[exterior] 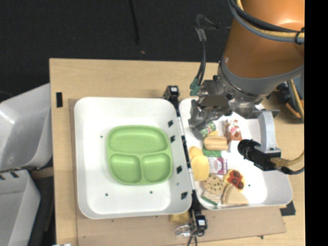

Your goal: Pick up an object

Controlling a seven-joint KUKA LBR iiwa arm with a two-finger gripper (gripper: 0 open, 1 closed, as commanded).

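Left bin [87, 152]: holds one green divided plate [139, 154], lying flat near its centre. Right bin [277, 188]: holds a cluster of toy food items along its left side, including a yellow lemon-shaped piece [200, 166], a bread roll [215, 143], a cracker [211, 187] and a wedge-shaped sandwich piece [234, 196] at the near end. The gripper [203, 121] is low over the far left part of the right bin, just beside a small green-labelled can [207, 129]. Finger state: cannot tell; contact with the can is unclear.
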